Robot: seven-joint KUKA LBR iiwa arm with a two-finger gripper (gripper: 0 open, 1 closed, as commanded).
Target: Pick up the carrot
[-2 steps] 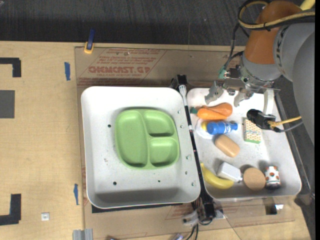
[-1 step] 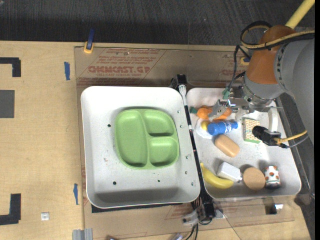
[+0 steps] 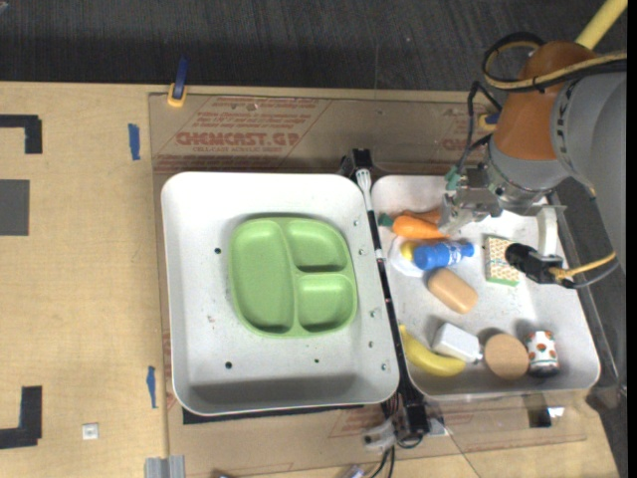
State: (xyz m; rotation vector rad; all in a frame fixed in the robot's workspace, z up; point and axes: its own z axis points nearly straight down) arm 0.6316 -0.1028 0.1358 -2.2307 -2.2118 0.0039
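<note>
The carrot (image 3: 417, 227) lies at the far left of the right bin (image 3: 587, 342), just beyond the blue bottle (image 3: 438, 256). The hand (image 3: 464, 210) hangs just right of the carrot's tip; I cannot tell how its grip stands. The left bin (image 3: 194, 267) holds a green tray (image 3: 294, 274).

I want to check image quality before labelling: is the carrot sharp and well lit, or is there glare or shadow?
Camera view: the carrot is evenly lit but slightly soft; the hand beside it is a bit blurred; the white bin is bright, with only mild glare and faint shadows.
</note>
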